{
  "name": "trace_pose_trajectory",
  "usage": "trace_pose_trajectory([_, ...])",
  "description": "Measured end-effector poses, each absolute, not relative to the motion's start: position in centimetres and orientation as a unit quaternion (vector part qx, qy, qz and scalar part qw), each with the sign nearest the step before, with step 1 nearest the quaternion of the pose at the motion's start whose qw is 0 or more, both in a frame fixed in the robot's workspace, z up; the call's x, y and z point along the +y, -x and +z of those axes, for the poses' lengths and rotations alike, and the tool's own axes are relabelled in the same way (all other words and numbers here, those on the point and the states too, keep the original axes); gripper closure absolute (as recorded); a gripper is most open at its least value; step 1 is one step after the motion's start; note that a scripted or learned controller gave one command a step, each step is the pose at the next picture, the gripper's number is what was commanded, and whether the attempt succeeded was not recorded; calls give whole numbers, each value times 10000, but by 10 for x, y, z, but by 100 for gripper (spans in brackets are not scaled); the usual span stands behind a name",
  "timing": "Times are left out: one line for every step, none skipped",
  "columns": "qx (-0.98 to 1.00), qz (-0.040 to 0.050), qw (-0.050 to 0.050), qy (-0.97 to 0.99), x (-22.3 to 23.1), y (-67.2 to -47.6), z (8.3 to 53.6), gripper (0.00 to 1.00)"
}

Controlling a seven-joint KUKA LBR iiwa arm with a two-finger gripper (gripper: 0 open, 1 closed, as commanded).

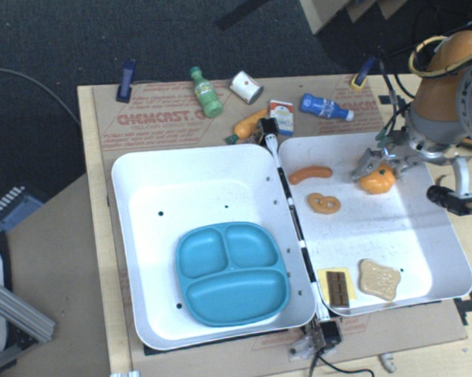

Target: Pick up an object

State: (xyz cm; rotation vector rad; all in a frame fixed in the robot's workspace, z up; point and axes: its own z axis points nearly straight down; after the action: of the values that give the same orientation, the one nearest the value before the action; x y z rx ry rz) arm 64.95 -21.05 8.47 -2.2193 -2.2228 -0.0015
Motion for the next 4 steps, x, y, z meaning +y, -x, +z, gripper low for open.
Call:
trace_pose_trajectory([-7074, -9, -10, 7068, -211, -650, 95, 100])
trace_pose_trajectory([-7077, -5, 6, 7065, -129, -633, 146, 100])
trace_pose_trajectory([-7079, -11, -7, 7063, -72, -644, 185, 100])
trace_pose_trajectory([-7069, 5, 9, 7073, -62, -587, 198, 100])
